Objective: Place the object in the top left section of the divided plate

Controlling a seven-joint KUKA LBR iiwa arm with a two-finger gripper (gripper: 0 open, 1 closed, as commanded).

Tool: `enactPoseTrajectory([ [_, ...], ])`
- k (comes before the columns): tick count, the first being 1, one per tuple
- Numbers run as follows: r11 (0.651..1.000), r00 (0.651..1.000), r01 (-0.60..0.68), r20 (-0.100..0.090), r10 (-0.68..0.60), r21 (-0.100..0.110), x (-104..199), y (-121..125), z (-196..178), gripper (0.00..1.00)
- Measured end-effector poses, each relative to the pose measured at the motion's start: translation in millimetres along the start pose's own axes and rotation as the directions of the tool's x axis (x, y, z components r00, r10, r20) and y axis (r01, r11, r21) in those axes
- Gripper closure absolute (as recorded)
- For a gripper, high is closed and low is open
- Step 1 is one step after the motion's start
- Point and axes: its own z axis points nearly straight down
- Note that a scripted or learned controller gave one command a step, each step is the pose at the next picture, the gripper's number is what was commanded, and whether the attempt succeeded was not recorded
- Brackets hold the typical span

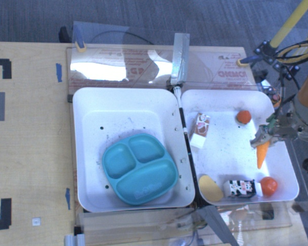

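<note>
Here the claw (262, 137) hangs over the carrot (262, 154), perhaps touching.

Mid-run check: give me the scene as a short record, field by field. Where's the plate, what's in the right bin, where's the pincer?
plate: teal divided plate in the left bin, all three sections bare
right bin contents: brown and white carton, orange ball, carrot, yellow piece, black and white carton, red ball
pincer: over the right bin's right side, at the carrot's upper end
grasp: cannot tell from this view
task status: nothing placed on the plate yet
</note>
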Motion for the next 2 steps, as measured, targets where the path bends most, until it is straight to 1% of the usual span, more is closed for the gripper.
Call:
enactPoseTrajectory([
  [1, 0.996, 0.996, 0.085, 0.0, -0.085, 0.001, 53.4, 96.6, 89.9, 1.0],
  [2, 0.993, 0.993, 0.12, -0.002, -0.12, -0.004, 182.2, 112.6, 30.2, 1.0],
])
